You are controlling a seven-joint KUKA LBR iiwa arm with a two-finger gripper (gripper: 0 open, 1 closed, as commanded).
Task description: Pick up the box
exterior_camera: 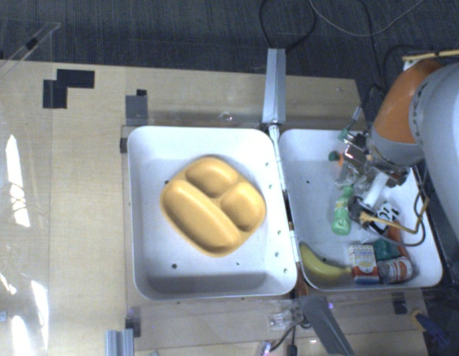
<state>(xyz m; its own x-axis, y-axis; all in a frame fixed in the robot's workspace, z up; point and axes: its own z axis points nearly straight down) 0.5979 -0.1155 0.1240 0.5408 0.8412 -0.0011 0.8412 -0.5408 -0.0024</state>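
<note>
Grey arm with an orange collar, ending in a cluttered metal pincer.

The big upper link is smooth, rounded, pale grey. Below it sits a glossy orange band, domed like a shell, then a darker grey wrist ring. The pincer assembly is small bright metal blocks and brackets with a white cylindrical part and a black-and-white patterned tag. A thin dark cable loops beside it, with a yellow-tipped wire end.
</note>
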